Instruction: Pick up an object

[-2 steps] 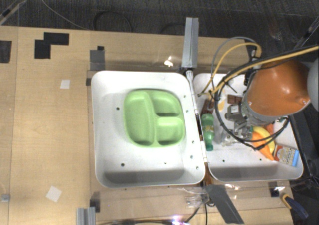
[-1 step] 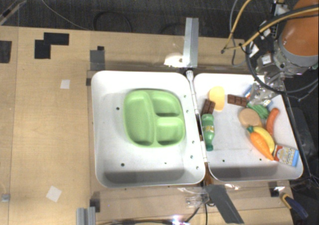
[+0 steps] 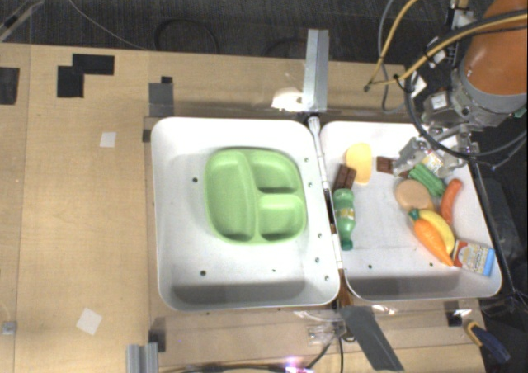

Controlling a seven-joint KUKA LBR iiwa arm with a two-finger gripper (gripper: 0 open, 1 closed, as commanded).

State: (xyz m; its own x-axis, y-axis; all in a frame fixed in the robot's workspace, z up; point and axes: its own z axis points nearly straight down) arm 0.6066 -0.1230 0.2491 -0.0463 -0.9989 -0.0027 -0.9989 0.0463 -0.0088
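I saw the tool (image 3: 422, 154) low over the right bin (image 3: 371, 247), just above the green packet (image 3: 429, 175); I could not tell its opening. I judged it best to descend straight, keeping clear of the potato (image 3: 412, 195) beside that packet.

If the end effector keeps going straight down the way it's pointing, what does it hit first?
Probably the green toy just under the end effector, near the tan round piece; depth is hard to judge from this slanted view.

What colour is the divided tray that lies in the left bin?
The divided tray is light green, seen clearly in the camera view against the white left bin.
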